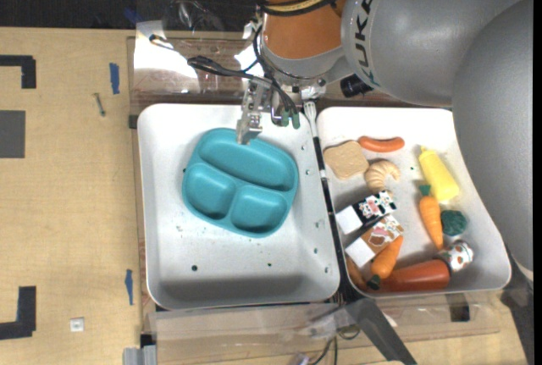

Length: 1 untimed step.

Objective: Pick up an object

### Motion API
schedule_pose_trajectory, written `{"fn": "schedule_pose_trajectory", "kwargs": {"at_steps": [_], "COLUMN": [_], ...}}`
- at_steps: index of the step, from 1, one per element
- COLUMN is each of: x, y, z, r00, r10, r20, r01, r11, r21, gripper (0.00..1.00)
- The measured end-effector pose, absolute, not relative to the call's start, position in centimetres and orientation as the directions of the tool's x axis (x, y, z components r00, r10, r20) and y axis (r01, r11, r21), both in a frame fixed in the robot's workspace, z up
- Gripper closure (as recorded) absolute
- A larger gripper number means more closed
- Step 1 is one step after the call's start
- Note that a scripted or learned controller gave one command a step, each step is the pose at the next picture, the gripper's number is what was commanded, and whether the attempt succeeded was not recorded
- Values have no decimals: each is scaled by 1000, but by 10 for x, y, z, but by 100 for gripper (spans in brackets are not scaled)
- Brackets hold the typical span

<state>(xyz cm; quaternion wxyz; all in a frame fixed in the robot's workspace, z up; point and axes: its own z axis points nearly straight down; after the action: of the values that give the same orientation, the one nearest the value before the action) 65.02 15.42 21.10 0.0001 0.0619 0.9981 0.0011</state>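
Arm (440, 24) cut off at right edge; jaws' gap unreadable

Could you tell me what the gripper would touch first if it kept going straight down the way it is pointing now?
Most likely the teal divided plate: the gripper points down over the plate's upper rim in the left bin. Its height above the rim is hard to judge from this slanted view.

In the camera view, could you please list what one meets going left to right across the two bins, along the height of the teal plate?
Left bin wall → teal divided plate → bread slice → seashell-shaped toy → yellow corn → right bin's rim.
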Motion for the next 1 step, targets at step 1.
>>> {"fn": "schedule_pose_trajectory", "kwargs": {"at_steps": [1], "x": [650], "y": [171], "z": [291], "r00": [-968], "r10": [253], "r20": [-11], "r01": [253], "r11": [968], "r21": [7], "gripper": [100]}}
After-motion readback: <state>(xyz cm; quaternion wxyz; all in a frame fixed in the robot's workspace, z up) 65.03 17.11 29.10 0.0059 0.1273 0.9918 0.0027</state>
